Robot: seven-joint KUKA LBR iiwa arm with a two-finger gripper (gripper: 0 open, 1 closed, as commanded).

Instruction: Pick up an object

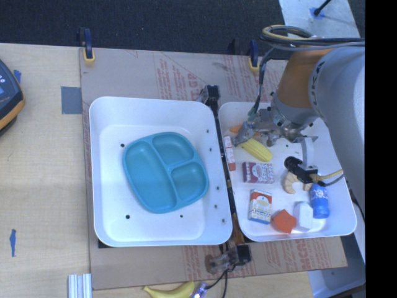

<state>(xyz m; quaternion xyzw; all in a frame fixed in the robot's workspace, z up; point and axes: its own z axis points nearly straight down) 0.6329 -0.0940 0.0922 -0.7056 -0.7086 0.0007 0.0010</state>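
In the upper part of the right bin point(339, 221), near the top middle of the frame, my end effector point(268, 131) hangs low over the things. I cannot tell how far open it is, and I cannot see anything held in it.

Just below it and a bit to the left lies a yellow toy point(257, 149). It is long and lies flat. Its long side runs from upper left to lower right. It looks very close to my end effector, but I cannot tell if they touch.

A little orange piece point(234, 129) sits by the bin's left wall. Below the yellow toy lies a small red and white box point(258, 172), then a second small packet point(260, 205). Lower right of these sit an orange block point(283, 221), a white lump point(304, 216), a blue bottle point(319, 202) and a tan piece point(289, 182).

The left bin point(111, 172) holds a blue plate point(165, 171) with three parts. A banana point(170, 289) lies on the worktop point(43, 185) at the bottom edge.
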